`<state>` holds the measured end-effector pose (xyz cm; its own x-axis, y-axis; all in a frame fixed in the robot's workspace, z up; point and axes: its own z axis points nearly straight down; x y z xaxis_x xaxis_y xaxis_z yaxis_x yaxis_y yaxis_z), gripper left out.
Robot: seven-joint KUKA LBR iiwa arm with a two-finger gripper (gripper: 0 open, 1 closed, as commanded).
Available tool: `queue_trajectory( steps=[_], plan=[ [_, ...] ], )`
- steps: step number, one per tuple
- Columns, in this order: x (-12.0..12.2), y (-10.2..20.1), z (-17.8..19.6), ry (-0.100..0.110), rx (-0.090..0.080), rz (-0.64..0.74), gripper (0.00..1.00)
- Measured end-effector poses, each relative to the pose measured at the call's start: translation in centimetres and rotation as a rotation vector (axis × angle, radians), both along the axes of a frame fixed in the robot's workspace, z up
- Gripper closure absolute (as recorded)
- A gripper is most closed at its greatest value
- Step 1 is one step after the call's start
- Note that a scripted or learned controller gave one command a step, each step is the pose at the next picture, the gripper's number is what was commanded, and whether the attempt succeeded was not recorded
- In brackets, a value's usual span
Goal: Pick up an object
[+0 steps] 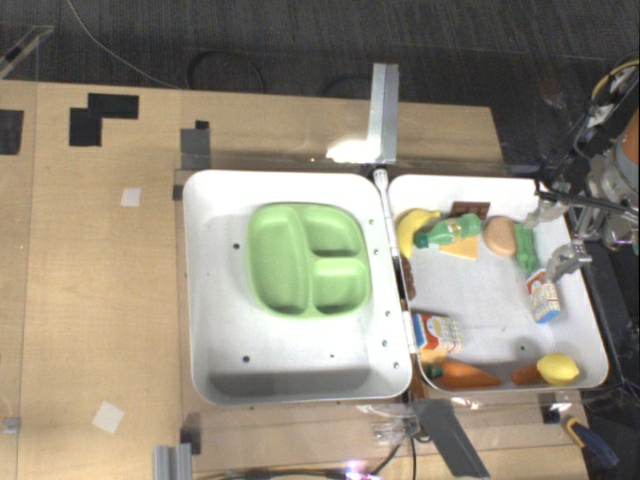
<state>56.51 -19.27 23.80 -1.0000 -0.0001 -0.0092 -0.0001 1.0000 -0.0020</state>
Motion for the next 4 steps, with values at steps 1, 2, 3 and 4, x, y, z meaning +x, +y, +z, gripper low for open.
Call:
queue_trajectory(
  steps=[1,2,3,4],
  plan=[
    [-3.2,-1.2,-14.0,-0.004,-0.003,0.145,0.0],
    [-1.3,0.3,-14.8,-0.005,-0.005,0.274,0.0],
    [-3.1,-0.5,-14.8,-0.006,-0.005,0.258,0.0],
    [-2.5,-0.3,-13.3,-0.022,-0.01,0.266,1.0]
  ],
)
